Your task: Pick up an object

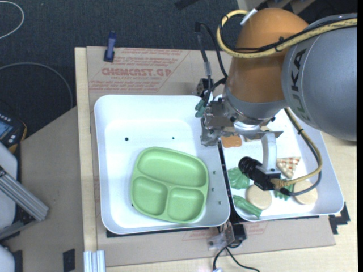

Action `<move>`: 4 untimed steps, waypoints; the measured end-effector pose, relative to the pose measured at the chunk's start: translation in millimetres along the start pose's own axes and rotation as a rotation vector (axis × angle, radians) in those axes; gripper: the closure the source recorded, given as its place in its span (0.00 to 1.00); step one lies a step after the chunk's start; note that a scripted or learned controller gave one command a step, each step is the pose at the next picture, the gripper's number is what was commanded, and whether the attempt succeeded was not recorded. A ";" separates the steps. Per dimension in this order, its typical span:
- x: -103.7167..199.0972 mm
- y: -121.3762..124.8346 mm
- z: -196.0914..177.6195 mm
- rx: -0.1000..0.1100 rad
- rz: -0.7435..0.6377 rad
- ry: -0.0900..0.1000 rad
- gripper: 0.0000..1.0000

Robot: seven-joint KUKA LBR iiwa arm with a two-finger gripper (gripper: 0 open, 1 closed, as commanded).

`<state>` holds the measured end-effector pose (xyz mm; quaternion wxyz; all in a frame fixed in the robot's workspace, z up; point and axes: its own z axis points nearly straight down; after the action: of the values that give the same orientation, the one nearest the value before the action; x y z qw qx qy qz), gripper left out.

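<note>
My gripper (226, 130) hangs low over the near-left part of the right bin (333, 192), close to the wall between the two bins, and the wrist hides its fingers. A small orange piece (231, 142) lies right under it. I cannot tell if they touch. Further toy food lies in this bin: a pizza slice (288, 165), a round beige disc (260, 199), another beige disc (307, 195) and green leafy pieces (237, 178).
The left bin (103, 130) bears a light green divided plate (170, 183) in its near half. The arm's grey and orange body covers the far part of the right bin. Brown cardboard (136, 69) lies behind the bins.
</note>
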<state>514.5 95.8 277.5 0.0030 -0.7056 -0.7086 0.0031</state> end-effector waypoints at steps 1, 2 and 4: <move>-9.8 -36.7 -115.2 -0.021 0.003 0.004 1.00; -8.9 -35.5 -119.3 -0.012 0.002 0.000 1.00; -100.9 -37.1 -213.4 -0.021 0.013 -0.001 1.00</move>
<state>479.7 -5.3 491.2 -0.0050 -0.7103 -0.7039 -0.0039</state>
